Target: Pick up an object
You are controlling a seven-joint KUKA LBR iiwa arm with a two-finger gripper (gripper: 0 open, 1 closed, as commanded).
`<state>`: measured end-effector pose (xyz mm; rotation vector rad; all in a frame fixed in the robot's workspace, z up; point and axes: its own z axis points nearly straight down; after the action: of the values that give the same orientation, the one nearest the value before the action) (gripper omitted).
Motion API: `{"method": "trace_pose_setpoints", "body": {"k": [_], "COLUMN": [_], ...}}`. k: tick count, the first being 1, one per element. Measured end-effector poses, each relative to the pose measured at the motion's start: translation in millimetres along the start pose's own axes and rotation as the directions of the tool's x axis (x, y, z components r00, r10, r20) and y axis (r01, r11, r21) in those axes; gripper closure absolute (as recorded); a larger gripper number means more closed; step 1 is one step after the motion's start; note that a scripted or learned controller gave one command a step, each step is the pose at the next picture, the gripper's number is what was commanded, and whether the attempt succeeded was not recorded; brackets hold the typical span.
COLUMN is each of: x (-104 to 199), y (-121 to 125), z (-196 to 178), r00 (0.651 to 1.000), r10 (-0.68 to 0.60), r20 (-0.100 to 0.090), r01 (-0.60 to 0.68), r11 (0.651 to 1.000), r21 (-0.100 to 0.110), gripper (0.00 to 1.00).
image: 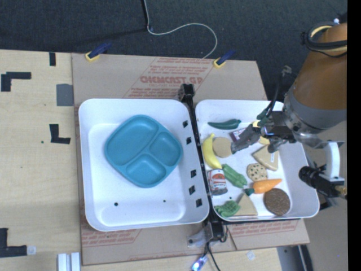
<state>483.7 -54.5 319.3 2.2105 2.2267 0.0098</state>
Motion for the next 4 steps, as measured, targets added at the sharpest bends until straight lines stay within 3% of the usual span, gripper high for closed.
{"method": "trace_pose_setpoints", "body": {"k": [1, 2, 3, 4], "x": [-2.4, 68.5, 98.6, 124.3], "y": [0.1, -2.1, 1.9, 0.7], "z": [-3.9, 88.3, -30.3, -22.1], "r00": [1.0, 1.0, 1.0, 1.0], "r10": [0.004, 0.0, 0.0, 0.004], "r20": [0.002, 0.0, -0.001, 0.002], "r01": [-0.004, 0.0, 0.0, -0.004], "r11": [1.0, 1.0, 1.0, 1.0], "r21": [0.01, 0.019, -0.003, 0.009], "gripper": [1.0, 1.0, 1.0, 1.0]}}
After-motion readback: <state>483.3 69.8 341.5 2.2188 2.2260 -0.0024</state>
